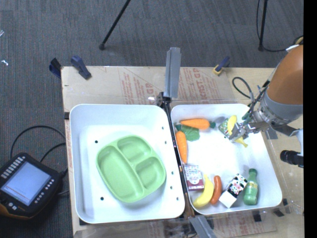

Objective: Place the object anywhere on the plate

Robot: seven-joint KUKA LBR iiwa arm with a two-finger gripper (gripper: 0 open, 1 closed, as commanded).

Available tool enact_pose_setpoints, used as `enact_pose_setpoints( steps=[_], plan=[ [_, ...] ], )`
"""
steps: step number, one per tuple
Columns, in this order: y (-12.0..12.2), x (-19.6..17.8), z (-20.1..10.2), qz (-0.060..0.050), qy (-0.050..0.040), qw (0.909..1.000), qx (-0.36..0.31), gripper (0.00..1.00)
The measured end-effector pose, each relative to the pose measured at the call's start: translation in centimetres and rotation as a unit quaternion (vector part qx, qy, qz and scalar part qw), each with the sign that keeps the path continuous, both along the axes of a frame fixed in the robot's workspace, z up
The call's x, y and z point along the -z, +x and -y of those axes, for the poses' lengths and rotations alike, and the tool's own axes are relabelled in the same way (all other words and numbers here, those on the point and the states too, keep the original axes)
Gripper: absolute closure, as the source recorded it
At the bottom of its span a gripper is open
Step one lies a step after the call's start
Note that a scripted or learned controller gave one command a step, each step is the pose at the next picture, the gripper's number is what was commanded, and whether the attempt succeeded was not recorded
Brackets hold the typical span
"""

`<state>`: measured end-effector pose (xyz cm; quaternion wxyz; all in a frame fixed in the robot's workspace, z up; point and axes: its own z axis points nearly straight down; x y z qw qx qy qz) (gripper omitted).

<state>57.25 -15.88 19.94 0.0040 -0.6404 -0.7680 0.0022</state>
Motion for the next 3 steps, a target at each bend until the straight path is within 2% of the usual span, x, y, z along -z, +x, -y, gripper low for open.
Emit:
enact_pose_setpoints(
  steps=[1, 2, 3],
  plan=[
    [-1.8, -1.6, -7.1, 0.000, 0.0011, 0.9937, -0.112, 1.00],
    [-6.8, 1.7, -13.5, -0.002, 0.0014, 0.9861, -0.166, 1.00],
    [-5.6, 1.6, -19.7, 0.000, 0.0010, 0.9726, -0.233, 1.00]
  ],
)
